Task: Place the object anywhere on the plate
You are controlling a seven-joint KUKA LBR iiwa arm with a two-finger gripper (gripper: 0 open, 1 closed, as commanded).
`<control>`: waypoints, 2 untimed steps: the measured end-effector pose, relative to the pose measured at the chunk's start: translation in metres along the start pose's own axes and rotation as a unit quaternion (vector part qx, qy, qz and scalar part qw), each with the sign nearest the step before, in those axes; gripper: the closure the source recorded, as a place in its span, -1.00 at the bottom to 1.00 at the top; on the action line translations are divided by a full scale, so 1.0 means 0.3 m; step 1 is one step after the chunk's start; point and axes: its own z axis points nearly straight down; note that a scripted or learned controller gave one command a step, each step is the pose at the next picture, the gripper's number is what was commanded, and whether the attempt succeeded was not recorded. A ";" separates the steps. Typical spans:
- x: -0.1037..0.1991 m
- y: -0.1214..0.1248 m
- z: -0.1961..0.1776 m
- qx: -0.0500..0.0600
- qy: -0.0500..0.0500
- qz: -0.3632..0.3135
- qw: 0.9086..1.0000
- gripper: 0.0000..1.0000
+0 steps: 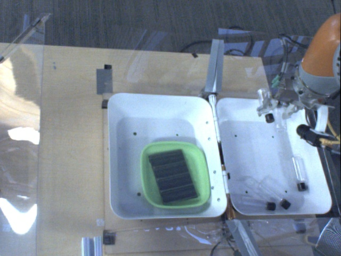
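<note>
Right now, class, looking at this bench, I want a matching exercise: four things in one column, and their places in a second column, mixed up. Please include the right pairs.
Things:
1. green plate
2. dark ridged block
3. clear tubes with black caps
4. gripper

Places:
A. over the far edge of the right bin
B. on the green plate
C. in the left bin
D. near corner of the right bin

Pairs: 1-C, 2-B, 3-D, 4-A
</note>
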 end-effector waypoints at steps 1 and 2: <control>0.152 -0.097 -0.273 -0.001 0.001 -0.023 1.000 1.00; 0.374 -0.221 -0.119 0.001 0.001 -0.090 0.996 1.00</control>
